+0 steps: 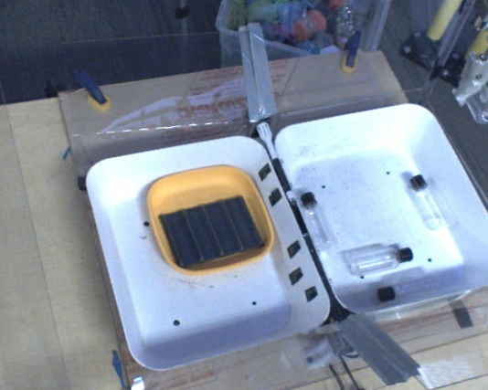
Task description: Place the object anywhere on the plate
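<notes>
Camera view has the yellow plate (209,218) in the left bin (124,256), a dark ridged block (211,230) lying flat on it. Right bin (449,174) holds what look like three clear vials (377,259). Gripper (483,89) sits off at the right edge, can't tell its state.
</notes>
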`<state>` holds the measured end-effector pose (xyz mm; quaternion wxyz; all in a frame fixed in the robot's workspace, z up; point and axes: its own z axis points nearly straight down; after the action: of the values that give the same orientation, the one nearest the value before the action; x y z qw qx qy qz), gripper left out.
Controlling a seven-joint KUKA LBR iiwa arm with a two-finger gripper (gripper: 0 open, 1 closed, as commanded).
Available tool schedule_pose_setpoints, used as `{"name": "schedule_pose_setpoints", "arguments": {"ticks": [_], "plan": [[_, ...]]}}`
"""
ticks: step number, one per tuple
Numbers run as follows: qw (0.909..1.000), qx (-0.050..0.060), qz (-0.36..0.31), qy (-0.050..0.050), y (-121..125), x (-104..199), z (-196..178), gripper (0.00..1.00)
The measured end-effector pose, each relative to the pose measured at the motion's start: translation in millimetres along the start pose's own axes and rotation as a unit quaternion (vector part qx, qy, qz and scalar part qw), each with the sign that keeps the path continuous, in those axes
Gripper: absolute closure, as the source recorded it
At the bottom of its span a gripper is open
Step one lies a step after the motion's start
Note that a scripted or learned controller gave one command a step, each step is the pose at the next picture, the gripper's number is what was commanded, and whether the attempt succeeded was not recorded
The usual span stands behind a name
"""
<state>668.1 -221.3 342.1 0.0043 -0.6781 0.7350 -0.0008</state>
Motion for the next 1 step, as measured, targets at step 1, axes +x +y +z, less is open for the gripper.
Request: {"name": "schedule_pose_setpoints", "arguments": {"ticks": [1], "plan": [[0.9906, -0.003, -0.136, -0.001, 0.5, 0.1, 8.8, 1.0]]}}
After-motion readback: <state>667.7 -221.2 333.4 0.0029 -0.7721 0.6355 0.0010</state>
